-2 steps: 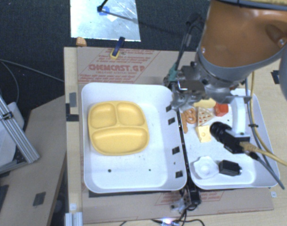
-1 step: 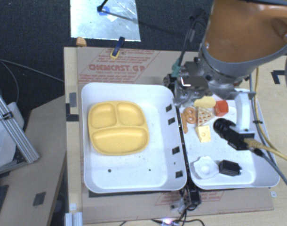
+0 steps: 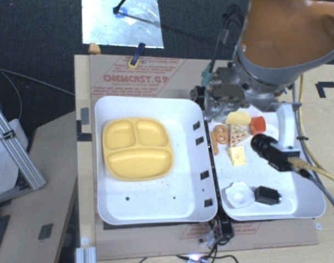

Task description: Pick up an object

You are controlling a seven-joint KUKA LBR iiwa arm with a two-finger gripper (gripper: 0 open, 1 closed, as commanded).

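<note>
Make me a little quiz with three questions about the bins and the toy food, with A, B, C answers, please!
1. Where is the yellow tray?
A. In the left bin
B. In the right bin
C. On the floor

2. How many compartments does the yellow tray have?
A. One
B. Three
C. Six

3. How does the pretzel lie?
A. Inside the yellow tray
B. Hanging in the air
C. Flat in the right bin, next to the pizza slice

Answers:
1. A, the tray sits on the floor of the left bin.
2. B, two small sections sit above one long one.
3. C, it rests on the right bin's floor by the centre divider, with the pizza slice just to its right.
</note>
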